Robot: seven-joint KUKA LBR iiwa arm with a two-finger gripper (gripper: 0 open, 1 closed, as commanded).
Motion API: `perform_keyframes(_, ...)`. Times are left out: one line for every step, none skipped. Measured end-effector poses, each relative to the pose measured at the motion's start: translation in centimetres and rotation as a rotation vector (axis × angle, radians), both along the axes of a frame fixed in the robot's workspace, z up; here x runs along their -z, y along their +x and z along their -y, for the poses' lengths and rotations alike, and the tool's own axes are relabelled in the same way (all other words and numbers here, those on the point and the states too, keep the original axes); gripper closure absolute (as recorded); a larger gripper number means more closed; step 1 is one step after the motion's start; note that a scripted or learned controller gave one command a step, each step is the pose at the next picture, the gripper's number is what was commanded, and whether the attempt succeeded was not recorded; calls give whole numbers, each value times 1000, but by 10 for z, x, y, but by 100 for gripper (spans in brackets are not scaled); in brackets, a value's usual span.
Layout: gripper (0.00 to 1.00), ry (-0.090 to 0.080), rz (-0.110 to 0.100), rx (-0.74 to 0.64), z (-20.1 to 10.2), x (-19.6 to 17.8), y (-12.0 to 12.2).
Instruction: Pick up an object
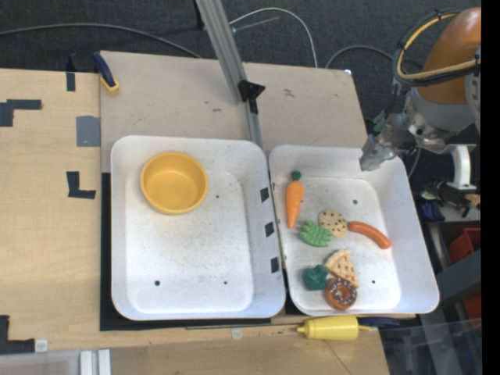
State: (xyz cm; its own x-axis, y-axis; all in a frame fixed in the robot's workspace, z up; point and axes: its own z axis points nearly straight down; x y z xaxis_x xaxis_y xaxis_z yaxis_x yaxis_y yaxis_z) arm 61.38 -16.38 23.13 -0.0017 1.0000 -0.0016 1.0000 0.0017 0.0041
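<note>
A: The gripper [373,156] is seen at the back right corner of the right bin [391,287], low over its rim; nothing is seen held in it, and how its tips stand cannot be told from this angle.

B: Then a target should be chosen that lies apart from its neighbours. The sausage [369,233] is the closest to the gripper, towards the bin's front, with bare floor around it (it lies at a slant, so the wrist would best be turned across its length).

A: The rest lies further out from the gripper: the carrot [294,199] to the left, then the cookie [332,223] and the leaf [314,233], which touch.

B: Those, and the crowded pizza [341,266] and donut [341,294] at the front, are best avoided. A straight descent is advised.
</note>
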Motion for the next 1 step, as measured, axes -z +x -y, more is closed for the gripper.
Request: perform_keyframes(100,3,-7,-3,-47,11,-18)
